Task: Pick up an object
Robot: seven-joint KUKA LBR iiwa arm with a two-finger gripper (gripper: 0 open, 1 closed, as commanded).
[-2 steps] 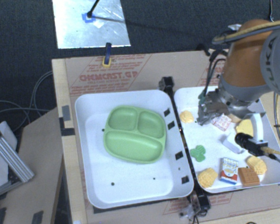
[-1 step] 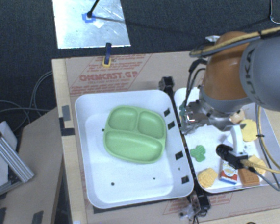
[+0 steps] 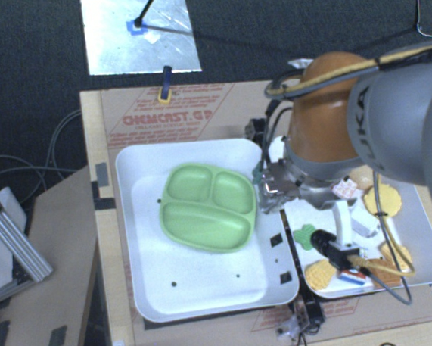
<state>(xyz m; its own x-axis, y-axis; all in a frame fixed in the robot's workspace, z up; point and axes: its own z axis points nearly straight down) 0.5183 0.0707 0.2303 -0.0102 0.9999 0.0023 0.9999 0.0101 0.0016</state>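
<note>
Camera view: grey arm's tool (image 3: 272,187) hangs over the seam between bins, grip state indiscernible; green divided plastic plate (image 3: 208,206) lies just to its left; cluttered small objects sit rightward.

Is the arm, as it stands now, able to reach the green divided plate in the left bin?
Probably yes. The green divided plate lies alone in the left bin, with nothing on top of it or beside it. The arm hangs over the divide between the bins, just right of the plate, so only a short move left seems needed.
</note>
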